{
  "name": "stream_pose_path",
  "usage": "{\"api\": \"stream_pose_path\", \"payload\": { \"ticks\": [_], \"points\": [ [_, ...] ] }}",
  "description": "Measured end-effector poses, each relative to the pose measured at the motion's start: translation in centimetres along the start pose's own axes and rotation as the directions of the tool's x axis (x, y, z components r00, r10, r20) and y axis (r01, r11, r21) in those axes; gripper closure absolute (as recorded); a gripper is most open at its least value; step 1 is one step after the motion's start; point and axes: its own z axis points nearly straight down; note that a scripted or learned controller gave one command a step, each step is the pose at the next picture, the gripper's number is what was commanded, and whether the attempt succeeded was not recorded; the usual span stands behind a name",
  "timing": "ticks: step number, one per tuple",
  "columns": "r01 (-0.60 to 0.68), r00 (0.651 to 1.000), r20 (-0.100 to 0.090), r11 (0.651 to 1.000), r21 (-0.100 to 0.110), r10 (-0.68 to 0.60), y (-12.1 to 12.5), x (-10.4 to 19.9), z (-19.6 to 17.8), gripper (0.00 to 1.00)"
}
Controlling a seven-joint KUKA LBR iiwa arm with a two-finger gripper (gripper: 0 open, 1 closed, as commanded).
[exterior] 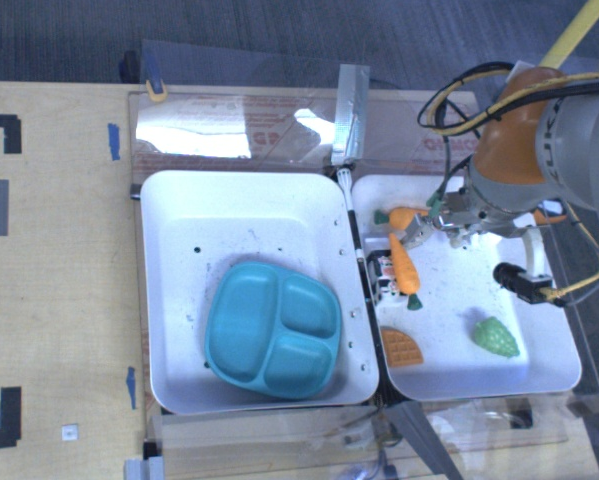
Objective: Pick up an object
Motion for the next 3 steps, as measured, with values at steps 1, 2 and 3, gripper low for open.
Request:
{"api": "stream_pose_path", "payload": {
  "ticks": [1, 2, 3],
  "points": [
    [0.19, 0.982, 0.012, 0.982, -0.01, -0.189, -1.3, 0.9, 1.9, 0.0],
    [0.028, 1.0, 0.001, 1.0, -0.004, -0.028, 3.1, -0.3, 2.3, 0.0],
    [0.01, 1.0, -0.001, 1.0, 0.014, -0.01, 4.9, 0.9, 0.6, 0.0]
  ]
}}
